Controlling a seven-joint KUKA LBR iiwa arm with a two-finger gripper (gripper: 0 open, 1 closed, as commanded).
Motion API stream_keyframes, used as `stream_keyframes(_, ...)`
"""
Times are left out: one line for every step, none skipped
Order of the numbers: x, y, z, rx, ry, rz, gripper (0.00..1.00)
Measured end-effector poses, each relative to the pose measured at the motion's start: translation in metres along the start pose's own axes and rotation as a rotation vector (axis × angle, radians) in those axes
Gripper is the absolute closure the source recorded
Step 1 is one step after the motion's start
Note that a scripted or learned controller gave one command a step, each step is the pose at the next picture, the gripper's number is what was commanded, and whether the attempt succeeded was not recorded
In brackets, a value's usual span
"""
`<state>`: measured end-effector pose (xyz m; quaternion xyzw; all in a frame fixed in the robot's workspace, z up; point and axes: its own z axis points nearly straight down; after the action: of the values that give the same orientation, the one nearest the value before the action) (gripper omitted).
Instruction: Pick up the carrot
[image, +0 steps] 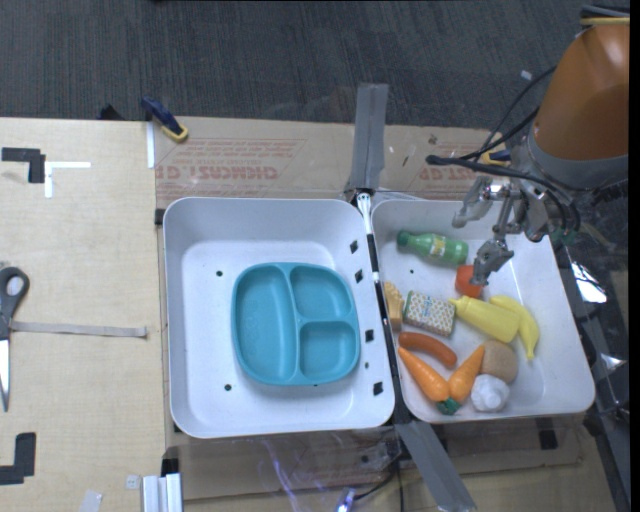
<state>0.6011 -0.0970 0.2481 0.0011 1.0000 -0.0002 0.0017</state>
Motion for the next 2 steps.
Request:
stream_keyframes(0.037, 0.054, 0.009, -0.001, 0.0, -0.15, 0.0)
stream_keyframes(0.111, 0.061, 0.056, 0.0, 0.001, -0.165, 0.0)
